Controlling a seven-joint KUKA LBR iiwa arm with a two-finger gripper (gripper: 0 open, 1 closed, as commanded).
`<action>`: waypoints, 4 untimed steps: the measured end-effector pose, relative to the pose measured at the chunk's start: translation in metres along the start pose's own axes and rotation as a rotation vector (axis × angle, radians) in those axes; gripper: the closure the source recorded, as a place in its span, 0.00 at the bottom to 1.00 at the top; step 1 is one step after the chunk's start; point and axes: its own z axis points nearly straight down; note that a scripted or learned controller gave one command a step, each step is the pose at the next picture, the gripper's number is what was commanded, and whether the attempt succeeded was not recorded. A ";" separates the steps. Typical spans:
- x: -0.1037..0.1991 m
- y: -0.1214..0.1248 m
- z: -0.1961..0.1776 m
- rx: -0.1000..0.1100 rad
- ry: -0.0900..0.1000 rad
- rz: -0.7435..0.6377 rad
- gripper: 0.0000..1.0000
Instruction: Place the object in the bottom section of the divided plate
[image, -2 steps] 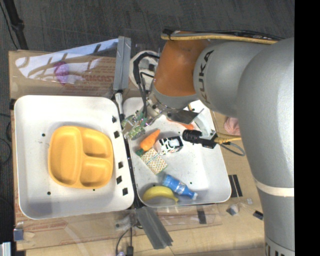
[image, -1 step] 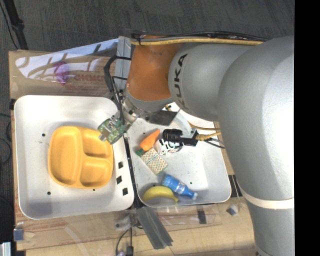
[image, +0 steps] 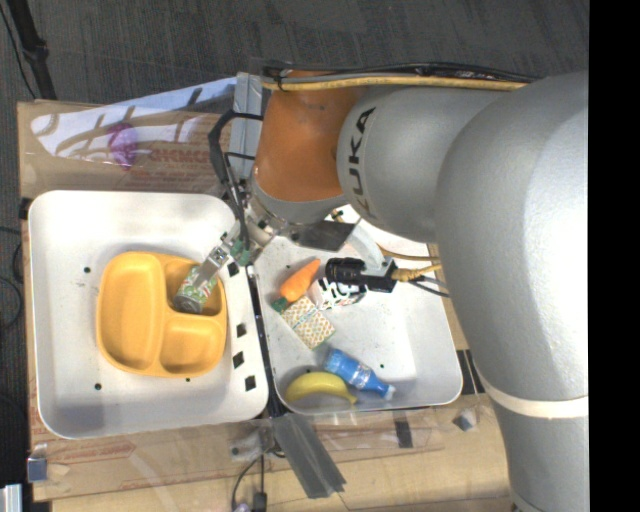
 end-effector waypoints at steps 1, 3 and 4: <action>-0.020 0.030 -0.154 -0.005 -0.007 -0.259 0.00; -0.062 0.002 -0.253 -0.006 -0.007 -0.282 0.00; -0.062 0.002 -0.253 -0.005 -0.007 -0.282 0.00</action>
